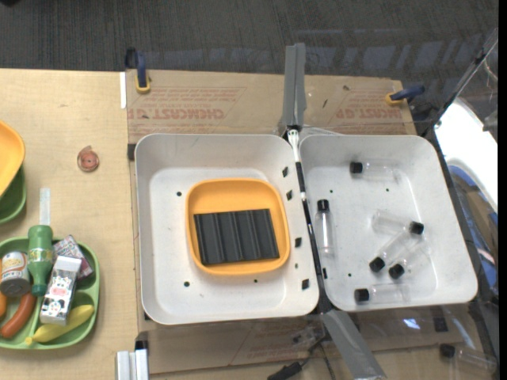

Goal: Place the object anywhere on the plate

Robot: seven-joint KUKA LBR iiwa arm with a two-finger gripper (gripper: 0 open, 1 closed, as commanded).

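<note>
Gripper state: cannot tell. Dark ribbed block (238, 237) lies flat on yellow plate (235, 191), left bin (158, 236) — placement looks done, if the block is the object. Capped vials (396, 248) sit in right bin (444, 212).

Arm (469, 141) at right edge, blurred, cropped

Plate (238, 196) in left bin (158, 236), ridged block (238, 237) on it; vials (394, 252) (scattered) in right bin (444, 212).
</note>
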